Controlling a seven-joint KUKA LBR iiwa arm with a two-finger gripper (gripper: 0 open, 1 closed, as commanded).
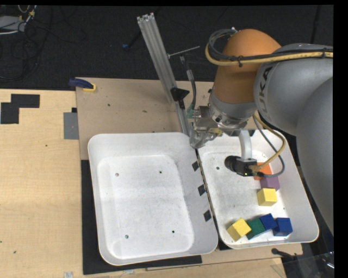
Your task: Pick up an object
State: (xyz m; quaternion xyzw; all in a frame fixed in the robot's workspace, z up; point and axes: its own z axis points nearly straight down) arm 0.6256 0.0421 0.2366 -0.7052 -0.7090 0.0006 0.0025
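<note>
Pale wooden bench (125,103); smooth white right bin (223,198). Your gripper (199,141) hung over its far-left corner, and you could not tell its grip. Matte orange cube (265,169), purple cube (272,182) and yellow cube (266,196) lined the right edge; green cube (256,227) and blue cube (283,226) sat at the near-right corner.

I work in a robotics lab: a plywood counter (130,106) bearing twin white bins (141,201), an aluminium rail (157,54) rising at twelve o'clock, cables (22,13) at eleven.

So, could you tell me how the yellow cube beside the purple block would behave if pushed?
The yellow cube looks rigid with flat faces, so it should slide, not roll. It seems to touch the purple block, so a push may shift both.
</note>
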